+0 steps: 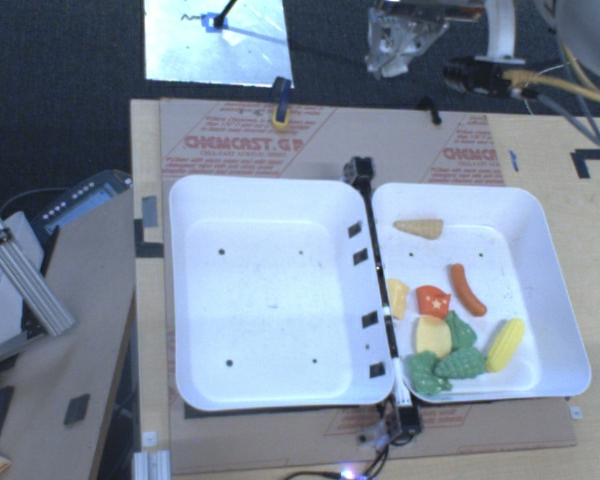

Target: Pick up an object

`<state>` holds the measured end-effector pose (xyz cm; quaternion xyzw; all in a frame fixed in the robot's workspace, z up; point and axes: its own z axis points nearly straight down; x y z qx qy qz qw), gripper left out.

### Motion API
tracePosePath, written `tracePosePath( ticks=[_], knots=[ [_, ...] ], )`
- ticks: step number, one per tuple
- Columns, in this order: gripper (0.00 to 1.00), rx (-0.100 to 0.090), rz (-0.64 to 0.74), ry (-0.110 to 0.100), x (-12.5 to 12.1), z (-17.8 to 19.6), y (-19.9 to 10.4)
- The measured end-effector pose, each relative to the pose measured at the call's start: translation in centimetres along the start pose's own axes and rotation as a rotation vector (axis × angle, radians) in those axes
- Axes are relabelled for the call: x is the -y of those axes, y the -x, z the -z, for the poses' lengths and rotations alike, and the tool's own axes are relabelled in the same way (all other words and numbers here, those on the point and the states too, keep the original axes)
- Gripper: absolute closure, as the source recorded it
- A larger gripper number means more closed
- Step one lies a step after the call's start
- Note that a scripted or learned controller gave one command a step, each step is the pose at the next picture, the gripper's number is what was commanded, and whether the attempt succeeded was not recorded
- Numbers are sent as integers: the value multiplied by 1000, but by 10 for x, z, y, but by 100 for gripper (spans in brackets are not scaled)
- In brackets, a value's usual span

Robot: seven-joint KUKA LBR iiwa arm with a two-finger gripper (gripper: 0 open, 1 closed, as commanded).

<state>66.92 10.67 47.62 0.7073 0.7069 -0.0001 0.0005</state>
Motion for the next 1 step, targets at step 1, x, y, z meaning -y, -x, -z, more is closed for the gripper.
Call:
tracePosePath(
  ticks=[1],
  knots=[
    [100, 0, 4, -8, 1, -107, -12]
  ],
)
